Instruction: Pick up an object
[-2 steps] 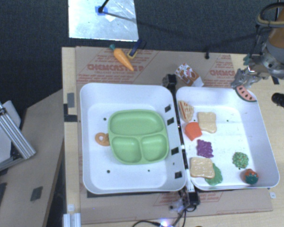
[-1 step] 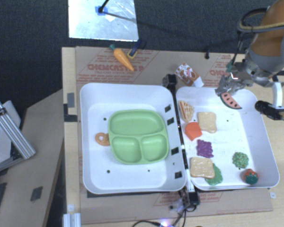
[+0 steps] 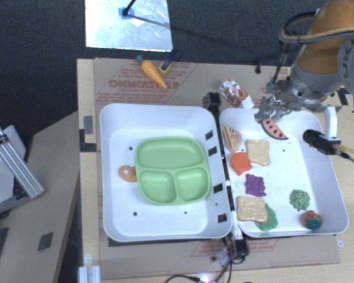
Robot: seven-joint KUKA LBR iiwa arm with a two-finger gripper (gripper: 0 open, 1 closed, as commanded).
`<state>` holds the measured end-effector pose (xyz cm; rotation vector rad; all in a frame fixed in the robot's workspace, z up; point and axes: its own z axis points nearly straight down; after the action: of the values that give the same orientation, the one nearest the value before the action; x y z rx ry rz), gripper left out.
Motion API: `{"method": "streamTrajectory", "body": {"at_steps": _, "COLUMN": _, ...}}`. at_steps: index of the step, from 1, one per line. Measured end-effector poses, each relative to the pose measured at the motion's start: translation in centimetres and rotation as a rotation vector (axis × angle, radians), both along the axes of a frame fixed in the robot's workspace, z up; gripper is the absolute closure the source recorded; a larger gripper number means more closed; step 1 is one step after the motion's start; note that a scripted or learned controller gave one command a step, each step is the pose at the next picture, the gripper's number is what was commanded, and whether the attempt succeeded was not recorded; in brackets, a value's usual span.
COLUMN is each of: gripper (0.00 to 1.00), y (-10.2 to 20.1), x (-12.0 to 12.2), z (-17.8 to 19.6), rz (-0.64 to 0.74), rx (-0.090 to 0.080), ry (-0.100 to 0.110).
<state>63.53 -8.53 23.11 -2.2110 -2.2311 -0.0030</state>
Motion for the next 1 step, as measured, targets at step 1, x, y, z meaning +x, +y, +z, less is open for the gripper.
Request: {"method": "streamTrajectory", "body": {"at_steps": 1, "gripper": 1.0, "y": 5.0, "x": -2.73, "z": 0.74, "rz": -0.001, "rx": 0.0, "ry": 0.002}}
